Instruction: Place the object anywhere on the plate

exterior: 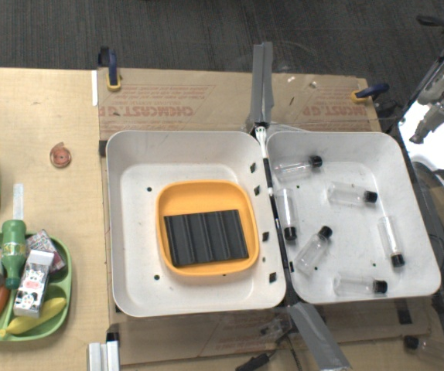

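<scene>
Pale grey metal tool (431,118), dark fingertips

floor (206,14): dark grey carpet | bench (36,114): light wood | cardboard sheet (183,103) under bins

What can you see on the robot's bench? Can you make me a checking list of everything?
Surface: wooden bench with two shallow white bins, left bin and right bin, side by side on cardboard.
Job's things: orange plate in the left bin, with a dark ribbed block already lying on it; six clear vials with black caps scattered in the right bin.
Clutter: green tray of toy food and a bottle at the left edge; a small pink round thing on the bench.
Hand: hand hangs near the right edge, outside the bins; too blurred to judge.
Cables: nothing seen.
Surroundings: dark carpet; clamps on the cardboard's far corners.
</scene>
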Action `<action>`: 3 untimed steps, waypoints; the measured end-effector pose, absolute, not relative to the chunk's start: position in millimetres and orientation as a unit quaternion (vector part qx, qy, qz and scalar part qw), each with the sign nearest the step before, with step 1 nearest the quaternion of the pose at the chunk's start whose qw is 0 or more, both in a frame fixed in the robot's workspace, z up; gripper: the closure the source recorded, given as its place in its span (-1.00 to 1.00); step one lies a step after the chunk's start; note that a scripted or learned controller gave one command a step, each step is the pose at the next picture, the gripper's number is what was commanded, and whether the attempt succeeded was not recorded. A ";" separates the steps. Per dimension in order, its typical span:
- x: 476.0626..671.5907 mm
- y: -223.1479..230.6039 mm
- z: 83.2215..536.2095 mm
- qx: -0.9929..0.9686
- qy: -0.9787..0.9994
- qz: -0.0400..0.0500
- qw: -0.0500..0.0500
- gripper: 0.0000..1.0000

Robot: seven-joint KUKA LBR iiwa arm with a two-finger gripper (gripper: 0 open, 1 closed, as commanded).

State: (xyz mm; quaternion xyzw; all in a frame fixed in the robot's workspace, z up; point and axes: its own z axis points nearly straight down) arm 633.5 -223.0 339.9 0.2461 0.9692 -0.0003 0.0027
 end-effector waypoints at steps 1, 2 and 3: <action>639.4 -221.7 280.4 0.076 0.997 0.000 0.002 -1.00; 654.9 -221.4 295.4 -0.068 0.998 0.000 0.004 -1.00; 659.9 -221.2 242.7 -0.223 0.975 0.001 0.002 -1.00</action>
